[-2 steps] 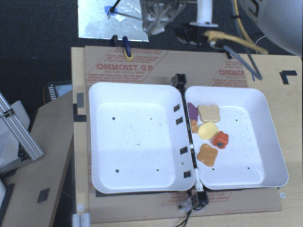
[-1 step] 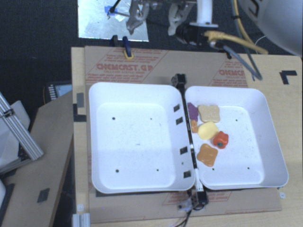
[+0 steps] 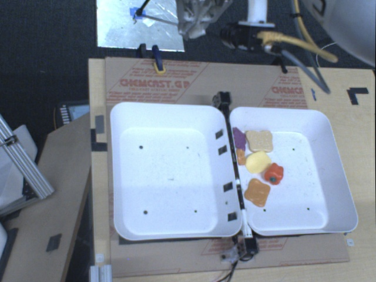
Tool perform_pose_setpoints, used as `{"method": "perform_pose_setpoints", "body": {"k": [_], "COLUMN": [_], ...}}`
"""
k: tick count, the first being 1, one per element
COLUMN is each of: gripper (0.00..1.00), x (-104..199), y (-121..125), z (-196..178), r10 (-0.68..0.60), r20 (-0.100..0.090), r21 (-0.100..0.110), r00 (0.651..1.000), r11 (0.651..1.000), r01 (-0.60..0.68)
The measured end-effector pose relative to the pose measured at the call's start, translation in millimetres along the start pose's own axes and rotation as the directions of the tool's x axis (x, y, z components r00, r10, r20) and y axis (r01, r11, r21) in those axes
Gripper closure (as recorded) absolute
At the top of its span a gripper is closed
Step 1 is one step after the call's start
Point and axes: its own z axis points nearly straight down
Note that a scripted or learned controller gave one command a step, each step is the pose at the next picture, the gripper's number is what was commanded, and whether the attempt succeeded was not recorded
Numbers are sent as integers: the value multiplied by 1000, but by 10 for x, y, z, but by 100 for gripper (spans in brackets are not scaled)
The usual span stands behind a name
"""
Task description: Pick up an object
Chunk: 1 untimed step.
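Several small toy foods lie in the right bin (image 3: 329, 157), near its left wall. They include a purple piece (image 3: 238, 137), a tan bread slice (image 3: 259, 140), a yellow lemon-like piece (image 3: 257, 161), a red-orange pepper (image 3: 273, 173) and an orange piece (image 3: 257, 192). A small orange bit (image 3: 241, 156) sits against the divider. My gripper (image 3: 195, 16) hangs high at the top of the view, above the bench's far edge and well away from both bins. Nothing shows between its fingers.
The left bin (image 3: 126, 157) sits beside the right one, joined by a black clipped divider (image 3: 230, 163). Cardboard (image 3: 176, 81) lies under both bins. A shiny metal sheet (image 3: 126, 16) lies at the back left. Cables and the arm's body (image 3: 329, 10) cross the top right.
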Motion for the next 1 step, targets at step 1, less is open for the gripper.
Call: {"method": "perform_pose_setpoints", "body": {"k": [1], "gripper": [0], "x": [0], "y": [0], "z": [5], "r10": [-1], "r20": [0], "r21": [1], "r00": [1000], "r11": [1000], "r01": [1]}}
